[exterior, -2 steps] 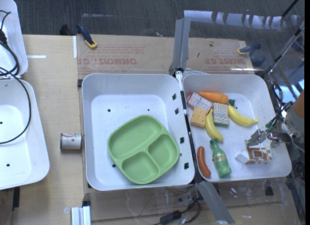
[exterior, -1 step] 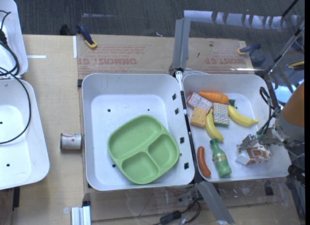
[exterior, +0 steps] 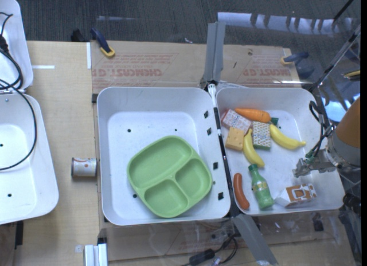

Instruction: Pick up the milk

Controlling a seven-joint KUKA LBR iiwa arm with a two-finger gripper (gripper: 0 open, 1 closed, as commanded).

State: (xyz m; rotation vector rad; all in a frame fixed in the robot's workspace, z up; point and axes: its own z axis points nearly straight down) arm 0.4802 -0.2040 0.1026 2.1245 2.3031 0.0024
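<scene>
- The milk, a small white carton with an orange-brown printed face (exterior: 299,194), lies flat on the floor of the right-hand white bin (exterior: 298,95), in its near right corner, just below the tool and apart from it.
- The tool (exterior: 312,166), a metal two-finger piece at the end of the grey arm with the orange band (exterior: 351,133), hangs over the right side of that bin; nothing shows between its fingers, and I cannot tell whether they are spread or closed.
- A green plastic bottle with a red cap (exterior: 260,187) lies to the left of the tool, just beside the milk carton's left end.
- A red sausage (exterior: 241,191) lies farther left, next to the bottle, near the bin's left wall.
- Two yellow bananas sit up and left of the tool: one (exterior: 285,137) nearer to it, the other (exterior: 252,150) beyond, closer to the bin's middle.
- An orange carrot (exterior: 253,114), a pink wafer-like block (exterior: 235,120), a speckled pale block (exterior: 262,135) and an orange-yellow cheese-like block (exterior: 235,139) cluster at the far left of the bin from the tool.
- A light green three-compartment plate (exterior: 170,175) rests in the left-hand white bin (exterior: 149,94), well apart from the tool.
- A small tin can (exterior: 84,167) lies on its side on the bench (exterior: 63,75), beyond the left bin.
</scene>
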